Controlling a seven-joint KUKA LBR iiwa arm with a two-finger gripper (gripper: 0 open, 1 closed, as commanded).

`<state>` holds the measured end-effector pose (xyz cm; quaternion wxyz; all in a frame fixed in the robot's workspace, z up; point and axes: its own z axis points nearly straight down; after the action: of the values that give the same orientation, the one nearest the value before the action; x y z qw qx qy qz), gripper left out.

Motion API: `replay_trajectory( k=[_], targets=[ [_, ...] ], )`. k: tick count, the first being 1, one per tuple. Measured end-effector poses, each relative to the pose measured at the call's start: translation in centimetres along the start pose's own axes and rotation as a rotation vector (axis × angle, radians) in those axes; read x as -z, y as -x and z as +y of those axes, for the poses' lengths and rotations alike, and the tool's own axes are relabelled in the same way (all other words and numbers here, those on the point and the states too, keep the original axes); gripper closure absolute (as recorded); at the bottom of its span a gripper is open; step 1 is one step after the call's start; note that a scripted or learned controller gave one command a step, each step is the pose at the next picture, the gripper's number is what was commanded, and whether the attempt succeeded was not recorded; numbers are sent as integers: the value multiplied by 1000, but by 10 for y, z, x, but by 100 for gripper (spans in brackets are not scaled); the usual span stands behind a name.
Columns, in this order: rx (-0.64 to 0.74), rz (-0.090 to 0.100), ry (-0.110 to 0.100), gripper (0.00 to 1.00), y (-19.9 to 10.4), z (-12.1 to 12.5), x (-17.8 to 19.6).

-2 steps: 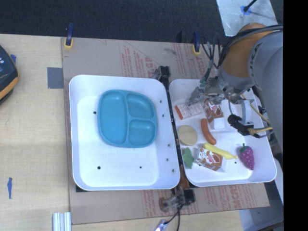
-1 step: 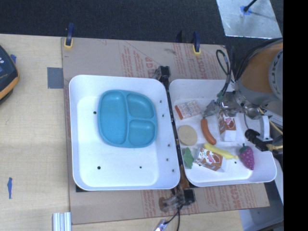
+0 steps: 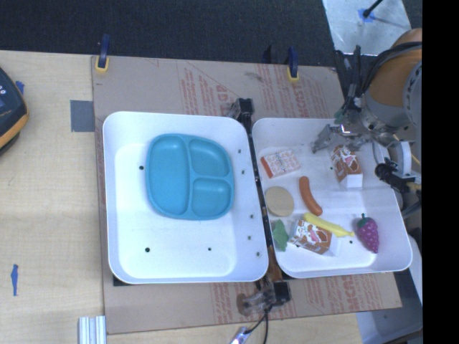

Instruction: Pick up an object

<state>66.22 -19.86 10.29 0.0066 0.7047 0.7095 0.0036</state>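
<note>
While the gripper (image 3: 343, 136) hangs over the far end of the right bin (image 3: 401, 260), nothing is lifted yet, so the pick is all to do. Fingers look spread and bare. Nearest item, a small carton (image 3: 348, 168), lies on the bin floor just below them, apart

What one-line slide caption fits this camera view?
Gripper poised over right bin of toy food; blue divided plate in left bin.
</note>
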Motion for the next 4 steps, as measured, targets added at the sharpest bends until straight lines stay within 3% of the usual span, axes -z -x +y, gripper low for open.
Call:
replay_trajectory(
  k=[2, 3, 4],
  targets=[
    [4, -2, 13, 0, 11, -42, 1],
    [-3, -6, 2, 0, -7, 0, 0],
    [1, -5, 11, 0, 14, -10, 1]
  ],
)
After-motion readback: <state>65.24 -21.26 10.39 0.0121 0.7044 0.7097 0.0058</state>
